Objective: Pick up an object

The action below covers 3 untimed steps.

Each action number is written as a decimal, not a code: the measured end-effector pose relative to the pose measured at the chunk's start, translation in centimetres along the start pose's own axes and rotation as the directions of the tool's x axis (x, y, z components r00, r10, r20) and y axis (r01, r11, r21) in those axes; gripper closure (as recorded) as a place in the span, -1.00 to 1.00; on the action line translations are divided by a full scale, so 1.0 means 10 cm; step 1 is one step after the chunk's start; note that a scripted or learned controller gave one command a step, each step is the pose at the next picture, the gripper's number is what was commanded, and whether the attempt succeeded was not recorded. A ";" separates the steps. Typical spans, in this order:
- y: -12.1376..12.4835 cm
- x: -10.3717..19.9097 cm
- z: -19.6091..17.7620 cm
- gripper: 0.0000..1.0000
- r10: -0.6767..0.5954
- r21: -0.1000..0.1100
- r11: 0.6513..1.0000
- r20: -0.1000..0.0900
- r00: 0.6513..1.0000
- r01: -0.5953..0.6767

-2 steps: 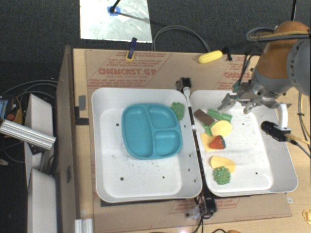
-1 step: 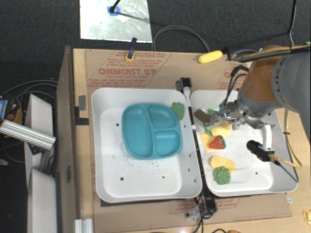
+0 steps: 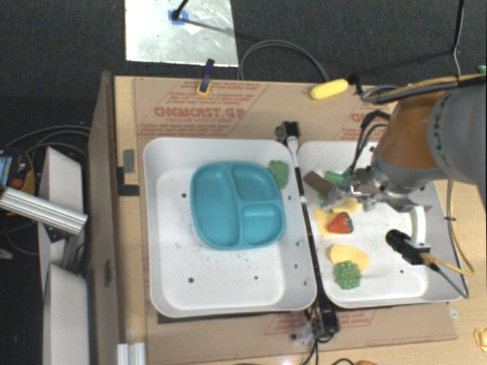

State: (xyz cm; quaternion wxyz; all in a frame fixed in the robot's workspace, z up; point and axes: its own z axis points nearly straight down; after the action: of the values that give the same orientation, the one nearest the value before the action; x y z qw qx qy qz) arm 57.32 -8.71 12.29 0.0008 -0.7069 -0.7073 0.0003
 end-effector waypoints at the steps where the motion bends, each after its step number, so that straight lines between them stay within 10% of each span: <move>1: -0.10 -0.16 0.40 -1.00 0.000 0.000 1.000 0.000 1.000 0.000; 3: -0.09 0.01 0.38 -1.00 -0.004 -0.005 1.000 0.001 1.000 0.004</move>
State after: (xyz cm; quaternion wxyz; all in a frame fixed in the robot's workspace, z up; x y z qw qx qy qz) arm 56.43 -8.62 8.48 -0.0013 -0.7054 -0.7088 -0.0012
